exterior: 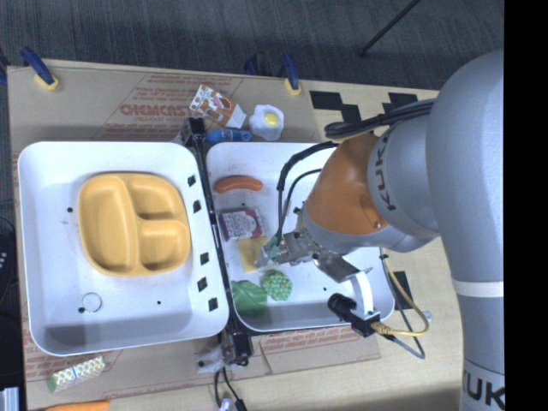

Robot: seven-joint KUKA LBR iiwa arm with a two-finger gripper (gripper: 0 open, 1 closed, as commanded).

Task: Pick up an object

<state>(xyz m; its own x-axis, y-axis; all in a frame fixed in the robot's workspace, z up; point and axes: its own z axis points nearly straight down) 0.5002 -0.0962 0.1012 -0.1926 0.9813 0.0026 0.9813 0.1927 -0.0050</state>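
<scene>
My gripper (281, 253) hangs low in the right bin (257, 152), under the orange wrist band. Its tip sits between a yellow cheese-like piece (250, 251) and a bumpy green ball (276, 285) just below it. A plain green item (249, 296) lies at the bin's front left corner. Further back in the same bin are a dark red packet (239, 223) and a sausage (237, 183). The wrist hides the fingers, so whether anything is between them is unclear.
The left bin (43, 229) holds a yellow divided tray (134, 222). Outside the bins, at the back, lie a snack pack (210, 104), a blue item (228, 134) and a white-and-yellow object (267, 121). A cable loops at the right bin's front right.
</scene>
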